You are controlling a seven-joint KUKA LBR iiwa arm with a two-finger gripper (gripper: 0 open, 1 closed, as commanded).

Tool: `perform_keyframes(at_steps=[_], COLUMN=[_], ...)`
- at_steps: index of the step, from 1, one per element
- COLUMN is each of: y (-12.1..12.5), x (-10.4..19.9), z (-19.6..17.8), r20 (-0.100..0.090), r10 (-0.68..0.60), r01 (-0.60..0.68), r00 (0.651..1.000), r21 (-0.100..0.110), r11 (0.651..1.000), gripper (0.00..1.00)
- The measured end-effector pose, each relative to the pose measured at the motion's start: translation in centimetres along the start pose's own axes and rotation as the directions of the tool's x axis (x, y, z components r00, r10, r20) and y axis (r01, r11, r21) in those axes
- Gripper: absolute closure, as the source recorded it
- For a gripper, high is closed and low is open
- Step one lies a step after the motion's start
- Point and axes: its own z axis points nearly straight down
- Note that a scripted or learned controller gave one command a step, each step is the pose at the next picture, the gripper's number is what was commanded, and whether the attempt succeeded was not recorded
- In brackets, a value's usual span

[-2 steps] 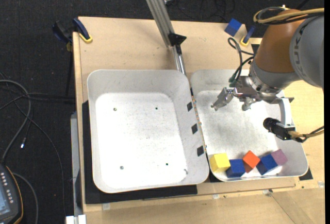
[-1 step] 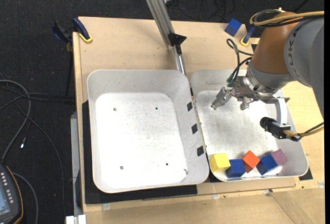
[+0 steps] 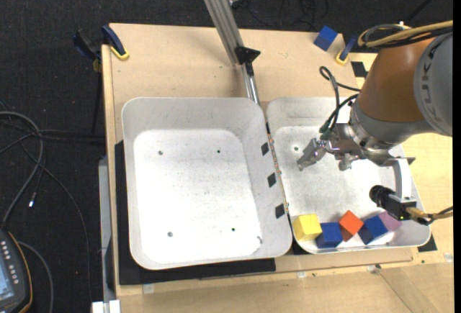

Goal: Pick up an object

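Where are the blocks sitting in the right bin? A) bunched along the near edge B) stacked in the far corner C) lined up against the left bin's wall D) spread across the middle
A: the yellow block, two blue blocks, the orange block and a purple one crowd the near edge of the right bin, while the gripper is above the bare middle.

Lower right of the frame, along the bin's near wall, my blocks lie clustered: yellow block [image 3: 307, 225], blue block [image 3: 330, 234], orange block [image 3: 351, 223], second blue block [image 3: 373, 229], purple block [image 3: 390, 221].
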Motion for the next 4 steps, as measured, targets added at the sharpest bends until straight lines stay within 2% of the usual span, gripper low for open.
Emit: perform_keyframes(at_steps=[1, 2, 3, 4], y=[0.2, -3.6, -1.9, -0.8], x=[-0.2, 9.4, 15.4, 15.7], z=[-0.8, 0.4, 0.3, 0.3], r20=[0.002, -0.001, -0.001, 0.002], r10=[0.002, -0.008, -0.008, -0.002], r01=[-0.002, 0.008, 0.008, 0.002], r00=[1.000, 1.000, 1.000, 1.000], r21=[-0.002, 0.005, 0.000, 0.000], r11=[1.000, 1.000, 1.000, 1.000], gripper=[1.00, 1.00, 1.00, 1.00])
